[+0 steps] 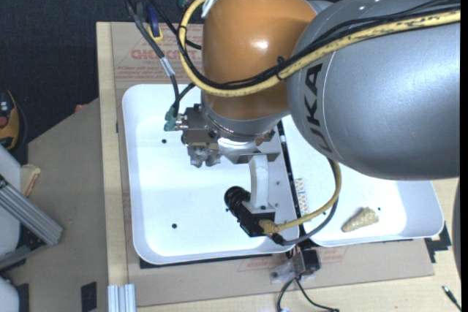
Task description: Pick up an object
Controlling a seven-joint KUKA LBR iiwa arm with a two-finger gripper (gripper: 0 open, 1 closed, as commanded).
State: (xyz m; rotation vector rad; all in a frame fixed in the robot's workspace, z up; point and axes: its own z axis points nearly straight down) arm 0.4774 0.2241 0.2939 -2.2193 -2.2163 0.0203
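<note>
Jaws sit low over the left bin, tucked under the wrist; I can't tell if they're apart or together. Nothing visible between them. The only clear pickable thing is the tan lump in the right bin, near its front rim, well apart from the jaws. Risk: closing here grabs bare bin floor, an empty grasp. The arm blocks my view, so I may miss a slip.

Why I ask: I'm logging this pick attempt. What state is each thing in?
Tan object: lying loose in the right bin, untouched.
Gripper: over the left bin, no object seen in it.
Left bin: flat on the bench, two dark specks inside.
</note>
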